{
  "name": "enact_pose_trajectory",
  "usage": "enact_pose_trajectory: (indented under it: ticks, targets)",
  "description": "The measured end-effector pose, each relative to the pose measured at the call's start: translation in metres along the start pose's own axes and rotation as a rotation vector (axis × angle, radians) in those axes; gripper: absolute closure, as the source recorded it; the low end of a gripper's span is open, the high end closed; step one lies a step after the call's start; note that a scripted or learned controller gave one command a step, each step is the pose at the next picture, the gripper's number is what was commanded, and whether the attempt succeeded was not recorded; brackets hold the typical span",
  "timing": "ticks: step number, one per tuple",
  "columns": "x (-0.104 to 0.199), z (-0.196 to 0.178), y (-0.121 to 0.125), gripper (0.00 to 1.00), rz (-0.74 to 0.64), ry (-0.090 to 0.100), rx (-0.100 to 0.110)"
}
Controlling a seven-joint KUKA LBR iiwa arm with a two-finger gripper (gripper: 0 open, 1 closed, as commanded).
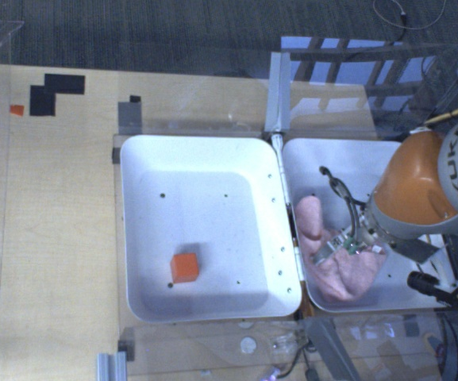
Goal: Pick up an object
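Camera view, from above the desk [54,236]:

- Left bin [201,161]: white, shallow; one small orange cube [185,267] on its floor, toward the near left.
- Right bin [336,161]: white; a pink soft toy [336,264] lies along its left wall and near end.
- Arm [419,189]: grey, orange band, reaching in from the right over the right bin.
- Claw [341,247]: down at the pink soft toy, touching or just above it; whether it is open or closed I cannot tell.
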State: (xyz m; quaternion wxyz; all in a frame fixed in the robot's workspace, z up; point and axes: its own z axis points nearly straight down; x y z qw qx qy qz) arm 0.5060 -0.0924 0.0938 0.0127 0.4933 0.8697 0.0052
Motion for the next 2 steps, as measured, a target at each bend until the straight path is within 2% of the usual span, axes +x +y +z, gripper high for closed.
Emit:
enact_pose_trajectory:
  ticks: [1,2]
  targets:
    - [-0.001,-0.013,0.005,1.0,-0.002,-0.004,-0.009]
    - [-0.025,-0.09,0.074,1.0,0.213,0.011,0.017]
